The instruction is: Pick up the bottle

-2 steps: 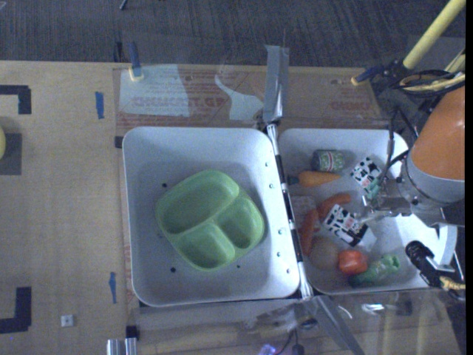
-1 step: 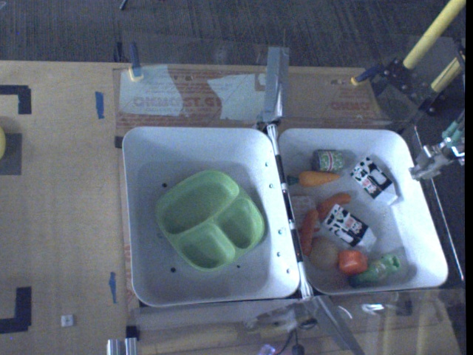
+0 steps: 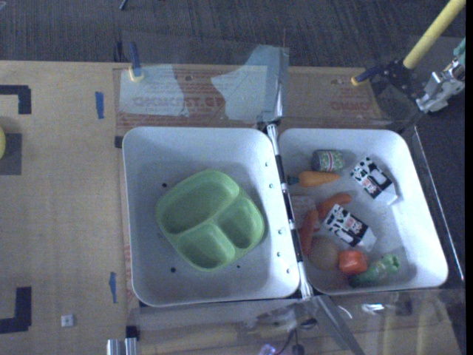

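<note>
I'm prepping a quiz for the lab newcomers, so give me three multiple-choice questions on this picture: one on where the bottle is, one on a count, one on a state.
1. Where is the bottle?
A. In the view's left bin
B. In the view's right bin
C. On the bench outside the bins

2. How many cow-patterned cartons are there?
A. One
B. Two
C. Four

3. How does the bottle sit?
A. Lying on its side
B. Standing upright
C. Upside down against a wall

Answers:
1 B: the green bottle rests near that bin's near corner, beside a red toy.
2 B: two black-and-white cartons lie in the right bin.
3 A: its length runs along the bin floor.
</note>
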Controlling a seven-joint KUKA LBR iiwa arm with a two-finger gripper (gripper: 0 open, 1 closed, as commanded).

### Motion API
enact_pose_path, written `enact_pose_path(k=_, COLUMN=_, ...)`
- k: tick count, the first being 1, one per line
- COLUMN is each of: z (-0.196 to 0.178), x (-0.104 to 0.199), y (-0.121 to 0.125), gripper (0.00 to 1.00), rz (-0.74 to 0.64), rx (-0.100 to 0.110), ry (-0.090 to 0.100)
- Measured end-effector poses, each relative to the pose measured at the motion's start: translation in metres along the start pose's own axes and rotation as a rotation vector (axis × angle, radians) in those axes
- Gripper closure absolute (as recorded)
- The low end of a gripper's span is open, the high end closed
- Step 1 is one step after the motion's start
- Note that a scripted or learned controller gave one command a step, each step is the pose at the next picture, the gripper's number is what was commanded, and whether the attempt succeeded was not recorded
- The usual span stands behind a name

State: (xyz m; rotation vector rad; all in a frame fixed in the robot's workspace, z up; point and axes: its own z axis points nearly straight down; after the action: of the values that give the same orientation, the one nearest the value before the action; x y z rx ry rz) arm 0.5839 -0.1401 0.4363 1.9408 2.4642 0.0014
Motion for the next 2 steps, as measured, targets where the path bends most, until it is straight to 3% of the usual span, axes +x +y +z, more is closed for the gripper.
enact_pose_path(k=1, z=0.000, x=0.040, y=-0.030, gripper=1.00, rz=0.027, rx=0.003, ry=0.003)
enact_pose_path(k=2, z=0.054, x=0.043, y=-0.088, gripper=1.00, rz=0.112, rx=0.003, ry=0.002)
